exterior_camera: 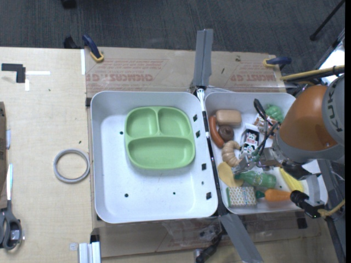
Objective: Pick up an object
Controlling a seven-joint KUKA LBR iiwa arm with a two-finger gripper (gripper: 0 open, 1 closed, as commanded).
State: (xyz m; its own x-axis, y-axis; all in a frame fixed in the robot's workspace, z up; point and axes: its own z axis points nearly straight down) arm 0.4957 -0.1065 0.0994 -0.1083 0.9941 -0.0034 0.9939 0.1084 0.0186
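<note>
Two white bins sit side by side on the counter (44, 125). The left bin (104, 163) has a green divided plate (159, 137) lying flat in its upper half. The right bin (236, 97) is where all the clutter is, over in the right-centre of the frame: a tan bread-looking piece (228, 117) at the top, a reddish sausage (215, 131) along the left wall, a brown donut (225, 132) just beside it, a croissant-ish thing (230, 152) under that, something yellowish and flat (226, 174) lower down, a green bumpy item (256, 178), an orange carrot (277, 195) near the bottom edge, a small mesh-wrapped block (242, 196) next to it, a yellow corn-like piece (292, 179) on the right and a green leafy thing (273, 114) up top.

The arm (307, 125) comes in from the right, orange part hanging over the right bin. The claw (256, 156) is down in the middle of that pile, by the croissant-ish thing and a little black-and-white carton (250, 138), but honestly I can't tell how it's set or whether it's got anything

Out on the counter at far left there's a grey tape ring (72, 165) and scissors (10, 223) in the bottom left corner
</note>
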